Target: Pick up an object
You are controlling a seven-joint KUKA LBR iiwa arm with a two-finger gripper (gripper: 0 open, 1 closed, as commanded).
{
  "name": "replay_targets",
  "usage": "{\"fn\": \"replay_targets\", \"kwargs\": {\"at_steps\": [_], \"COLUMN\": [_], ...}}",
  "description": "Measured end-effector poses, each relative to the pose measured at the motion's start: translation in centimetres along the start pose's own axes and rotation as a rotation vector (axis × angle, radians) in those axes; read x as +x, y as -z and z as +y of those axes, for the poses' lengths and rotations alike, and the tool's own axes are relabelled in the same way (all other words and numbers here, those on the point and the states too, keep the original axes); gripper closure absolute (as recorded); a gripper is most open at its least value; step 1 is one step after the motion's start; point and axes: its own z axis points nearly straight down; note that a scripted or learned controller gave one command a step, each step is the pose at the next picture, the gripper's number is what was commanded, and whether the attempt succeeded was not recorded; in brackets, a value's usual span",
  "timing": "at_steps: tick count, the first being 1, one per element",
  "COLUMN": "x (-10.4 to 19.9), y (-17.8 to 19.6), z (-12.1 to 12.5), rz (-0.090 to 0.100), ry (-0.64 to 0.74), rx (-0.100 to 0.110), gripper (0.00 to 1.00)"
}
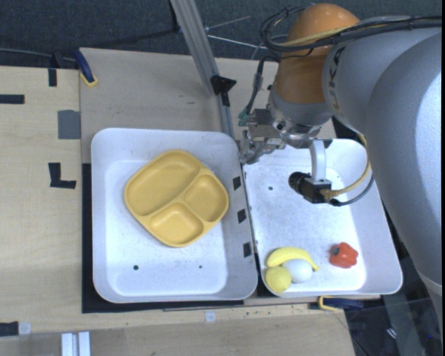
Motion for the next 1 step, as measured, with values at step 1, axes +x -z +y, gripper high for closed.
{"fn": "replay_targets", "kwargs": {"at_steps": [1], "x": [5.70], "y": [-0.05], "z": [2.97], "rz": [0.002], "ry": [0.002], "rx": [-0.001], "gripper": [1.00]}}
